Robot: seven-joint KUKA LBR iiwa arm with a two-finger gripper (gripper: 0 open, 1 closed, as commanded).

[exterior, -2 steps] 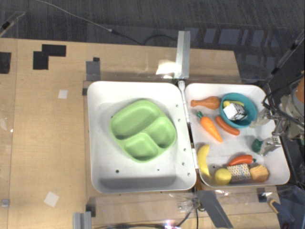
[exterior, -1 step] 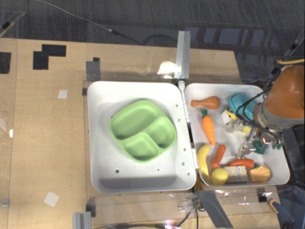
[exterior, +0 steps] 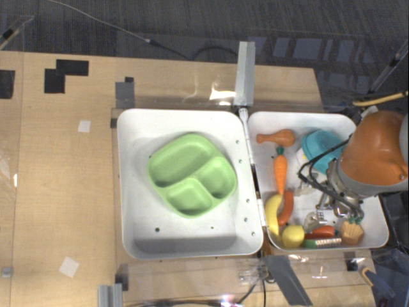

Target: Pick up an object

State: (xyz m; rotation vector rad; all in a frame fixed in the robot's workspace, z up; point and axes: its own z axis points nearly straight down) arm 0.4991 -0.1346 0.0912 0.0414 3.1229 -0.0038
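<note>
the hand (exterior: 332, 215) hangs low in the near right corner of the right bin (exterior: 377, 235), under the arm's orange band (exterior: 377, 147). its fingers are lost among cables and metal parts, so i cannot tell whether they stand wide or narrow, and nothing shows between them.

this looks like the reach-and-close step of the pick, with no object secured yet. the nearest candidates lie just below the hand along the bin's near wall: a red and green piece (exterior: 321, 236), a small tan item (exterior: 351, 232) and a yellow lemon-like fruit (exterior: 293, 236).

the next move probably calls for settling on one of these and closing squarely on it. they are packed close, so a neighbour or the bin wall could get in the way.

further out in the same bin lie a banana (exterior: 273, 211), a red piece (exterior: 288, 204) beside it, a carrot (exterior: 280, 171), a drumstick toy (exterior: 276, 137) and a teal cup (exterior: 318, 147) partly under the arm.

the left bin (exterior: 137, 235) holds a green divided plate (exterior: 192, 174), well apart. both bins rest on the table (exterior: 57, 203).
</note>
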